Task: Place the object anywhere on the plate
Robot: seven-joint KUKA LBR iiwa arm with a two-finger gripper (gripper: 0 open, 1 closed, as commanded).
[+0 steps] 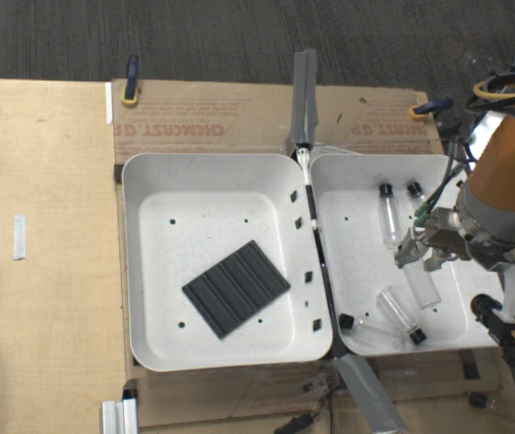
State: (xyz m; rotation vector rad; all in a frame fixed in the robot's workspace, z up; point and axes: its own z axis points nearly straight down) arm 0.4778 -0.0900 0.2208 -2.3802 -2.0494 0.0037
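- Two white bins sit side by side on the surface: the left bin [135, 242] and the right bin [348, 188], their rims touching along a grey divider [304, 107].
- One dark ribbed plate [236, 288] lies flat in the left bin, turned at a slant, nearer that bin's front edge than its back.
- Several clear vials lie in the right bin, all well apart from the plate.
- One vial [389, 213] with a black cap lies toward the back of the right bin, its length running front to back.
- Another vial [398, 315] lies tilted near the front of the right bin, its black cap toward the front rim.
- A third clear vial [422, 287] lies just below the gripper, between the other two; whether it touches the gripper cannot be told.
- A small black cap [346, 320] lies loose near the front left corner of the right bin.
- The gripper [420, 242] hangs over the right half of the right bin, just beside the back vial; how far apart it stands, and whether it has hold of anything, cannot be told.
- The arm [506, 179], with its orange band, enters above the right bin's right wall.
- A brown cardboard sheet [203, 120] lies behind both bins.
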